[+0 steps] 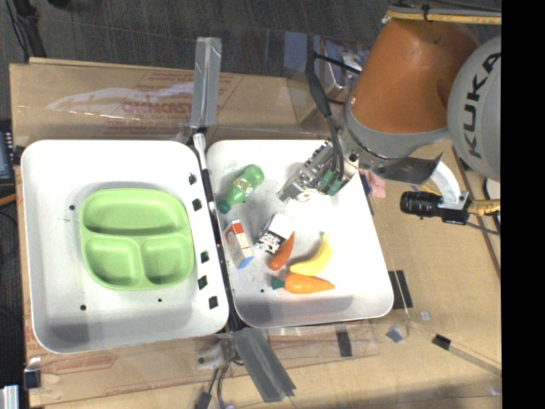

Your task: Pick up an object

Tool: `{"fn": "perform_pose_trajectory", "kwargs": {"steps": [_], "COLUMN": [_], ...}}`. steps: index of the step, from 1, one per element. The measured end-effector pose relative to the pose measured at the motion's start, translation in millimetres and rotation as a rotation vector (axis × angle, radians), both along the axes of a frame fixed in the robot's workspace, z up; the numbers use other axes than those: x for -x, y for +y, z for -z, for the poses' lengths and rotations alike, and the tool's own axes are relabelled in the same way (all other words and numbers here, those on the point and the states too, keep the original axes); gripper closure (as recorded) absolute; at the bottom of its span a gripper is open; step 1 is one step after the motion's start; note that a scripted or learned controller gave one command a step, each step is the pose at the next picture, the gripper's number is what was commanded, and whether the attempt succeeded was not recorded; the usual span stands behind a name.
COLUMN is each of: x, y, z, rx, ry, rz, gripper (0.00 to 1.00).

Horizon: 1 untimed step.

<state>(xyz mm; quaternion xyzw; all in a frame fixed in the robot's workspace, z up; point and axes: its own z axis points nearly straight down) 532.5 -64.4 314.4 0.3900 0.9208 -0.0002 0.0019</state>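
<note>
In the camera view, the grey arm with the orange band [417,66] reached in from the right, and its two-finger gripper [311,177] hung over the upper middle of the right-hand shallow white bin [375,288]. Whether the jaws stood apart or together could not be told, because the tip was small and blurred against the white floor; nothing was visibly held. The candidates for picking lay in that bin: a green plastic bottle [239,186] near the upper left wall, a small red-and-white carton [239,242] beside the dividing wall, a small black-and-white box [274,235] just below the gripper, a red-orange chilli-shaped toy [283,251] touching that box, a yellow toy banana [313,257] and an orange toy carrot [306,285] lying just beside each other below. The step in hand was judged to be the approach above an object, with no grasp yet made. To do it well, the gripper should descend on a single isolated item; the box nearest it sat against the chilli, so a closing line clear of that neighbour would reduce the risk of a slipped or double grasp. The left-hand white bin [43,228] held a light green three-compartment tray [136,237], well apart from the gripper. Both bins rested on a brown cardboard-covered bench [102,100], taped at the seams, with dark carpet [170,7] beyond it and black cables near the arm.
</note>
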Motion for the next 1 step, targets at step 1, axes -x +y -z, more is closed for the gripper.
{"fn": "perform_pose_trajectory", "kwargs": {"steps": [1], "x": [12.4], "y": [0.1], "z": [21.8], "rx": [0.002], "ry": [0.002], "rz": [-0.987], "gripper": [1.0]}}
